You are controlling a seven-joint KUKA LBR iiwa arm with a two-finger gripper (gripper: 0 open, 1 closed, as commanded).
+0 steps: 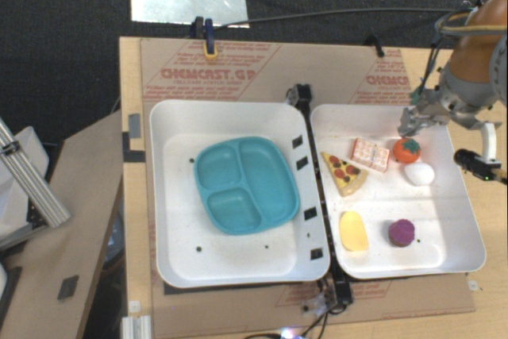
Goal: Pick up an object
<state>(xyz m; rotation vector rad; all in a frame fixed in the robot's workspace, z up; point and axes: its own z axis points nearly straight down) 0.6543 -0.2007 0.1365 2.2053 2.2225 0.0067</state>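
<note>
The tomato [406, 150], orange-red with a green top, sits in the right bin [464, 246] near its far side, and the gripper [414, 121] hangs just above and beside it, tips close to its upper left. How far the fingers stand apart, I cannot tell; nothing shows between them. Crowded corner here: the white egg [419, 174] touches or nearly touches the tomato on the near side, and the pink wafer block [371, 154] lies just to its left. A descent slightly off could nudge the round tomato so it rolls, or pinch the egg along with it. The pizza slice [344, 172], yellow piece [353, 231] and purple ball [402, 232] lie well apart, nearer us. The left bin [171, 250] carries a teal divided plate [245, 184]. Both bins rest on a cardboard sheet [238, 69] over the bench, dark floor beyond
</note>
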